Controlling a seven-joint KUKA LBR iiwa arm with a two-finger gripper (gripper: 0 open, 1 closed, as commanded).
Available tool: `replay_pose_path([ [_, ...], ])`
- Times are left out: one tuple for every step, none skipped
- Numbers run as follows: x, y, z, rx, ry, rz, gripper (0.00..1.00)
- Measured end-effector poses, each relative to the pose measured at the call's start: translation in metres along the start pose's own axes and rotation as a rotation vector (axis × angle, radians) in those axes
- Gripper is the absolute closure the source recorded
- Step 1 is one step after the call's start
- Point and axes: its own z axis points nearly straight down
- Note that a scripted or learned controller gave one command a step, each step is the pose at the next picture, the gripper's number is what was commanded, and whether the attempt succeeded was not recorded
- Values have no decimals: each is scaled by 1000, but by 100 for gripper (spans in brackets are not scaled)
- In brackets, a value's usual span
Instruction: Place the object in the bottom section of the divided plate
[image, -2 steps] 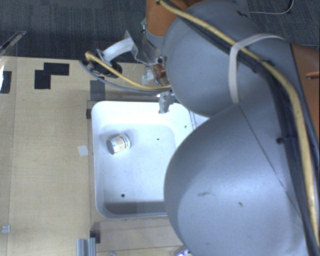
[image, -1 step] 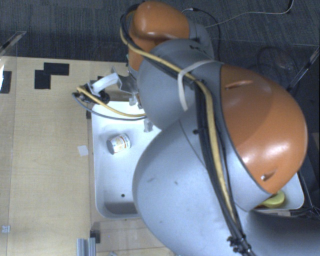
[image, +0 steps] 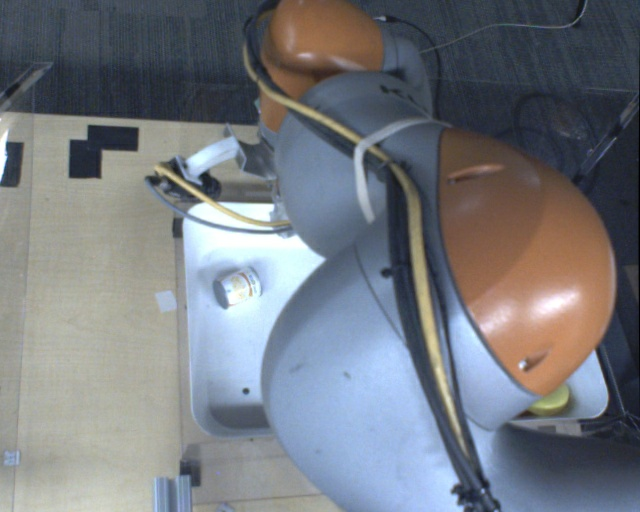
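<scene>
A small can (image: 237, 287) with a white end and a tan label lies on its side in the upper left part of a white bin (image: 212, 398). The big grey and orange arm (image: 420, 300) reaches across from the right and hides most of that bin. At the lower right, part of a yellow object (image: 549, 402) peeks out from under the arm's orange shell, on the white edge of the other bin.
A white bracket with black and yellow cables (image: 195, 178) juts left from the arm, above the bin's top left corner. Tan bench board (image: 90, 320) with black markers (image: 100, 148) lies left of the bin. A metal fitting (image: 172, 492) stands at the bottom edge.
</scene>
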Motion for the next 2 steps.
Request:
replay_pose_path([
  [5, 2, 24, 0, -2, 152, 100],
  [4, 1, 50, 0, -3, 153, 100],
])
